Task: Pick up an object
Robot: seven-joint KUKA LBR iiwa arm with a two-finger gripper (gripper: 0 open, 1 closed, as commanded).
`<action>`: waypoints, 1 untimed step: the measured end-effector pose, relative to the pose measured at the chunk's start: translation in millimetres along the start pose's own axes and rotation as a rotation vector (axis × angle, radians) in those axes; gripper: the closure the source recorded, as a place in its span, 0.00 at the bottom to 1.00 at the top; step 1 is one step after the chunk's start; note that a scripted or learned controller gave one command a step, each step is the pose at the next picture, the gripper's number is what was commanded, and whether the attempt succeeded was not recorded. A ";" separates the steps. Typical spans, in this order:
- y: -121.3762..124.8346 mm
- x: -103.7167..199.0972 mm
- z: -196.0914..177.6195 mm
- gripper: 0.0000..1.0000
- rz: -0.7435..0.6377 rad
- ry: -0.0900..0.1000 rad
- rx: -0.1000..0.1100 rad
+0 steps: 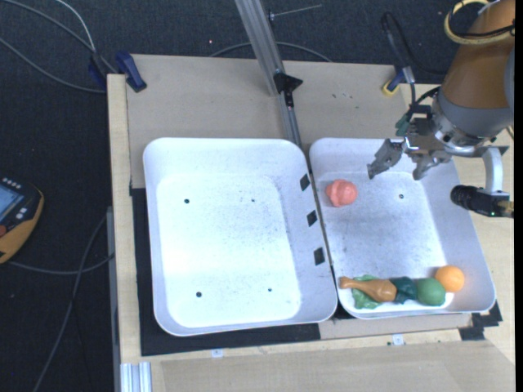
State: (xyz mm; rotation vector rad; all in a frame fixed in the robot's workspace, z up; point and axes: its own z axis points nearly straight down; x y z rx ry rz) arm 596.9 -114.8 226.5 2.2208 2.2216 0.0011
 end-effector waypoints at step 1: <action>-47.6 -14.8 137.1 0.00 0.001 0.001 0.007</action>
